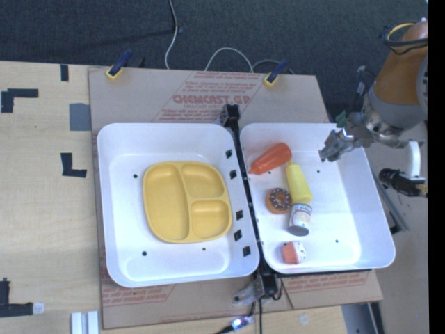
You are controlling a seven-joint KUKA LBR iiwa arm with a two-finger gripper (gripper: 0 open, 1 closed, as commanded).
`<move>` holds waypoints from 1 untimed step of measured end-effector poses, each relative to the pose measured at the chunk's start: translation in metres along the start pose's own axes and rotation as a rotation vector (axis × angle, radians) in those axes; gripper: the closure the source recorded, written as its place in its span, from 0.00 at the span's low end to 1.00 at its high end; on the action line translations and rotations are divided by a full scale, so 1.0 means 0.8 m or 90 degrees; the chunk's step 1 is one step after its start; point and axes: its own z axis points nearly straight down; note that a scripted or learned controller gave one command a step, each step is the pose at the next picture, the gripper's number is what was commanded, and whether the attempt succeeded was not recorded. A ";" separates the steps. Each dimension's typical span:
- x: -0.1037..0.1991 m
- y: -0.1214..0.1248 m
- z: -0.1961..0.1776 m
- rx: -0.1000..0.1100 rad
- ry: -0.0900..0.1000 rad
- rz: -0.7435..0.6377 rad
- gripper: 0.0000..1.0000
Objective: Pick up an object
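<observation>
The right bin (361, 245) holds an orange carrot (270, 158), a yellow bottle (298, 182), a brown doughnut (279, 200), a small grey-capped can (300, 219) and an orange-and-white piece (292, 253). My gripper (336, 147) hangs over the bin's far right side, to the right of the carrot and the bottle and apart from both. Nothing shows between its dark fingers. The grey and orange arm reaches in from the upper right.
The left bin (118, 152) carries a yellow divided plate (186, 202). Black clips run down the seam between the bins (240, 186). Both bins rest on a cardboard sheet (208, 96) with clamps at its far corners. A cable loops behind.
</observation>
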 end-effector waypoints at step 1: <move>0.054 -0.032 -0.001 0.004 0.001 -0.001 1.00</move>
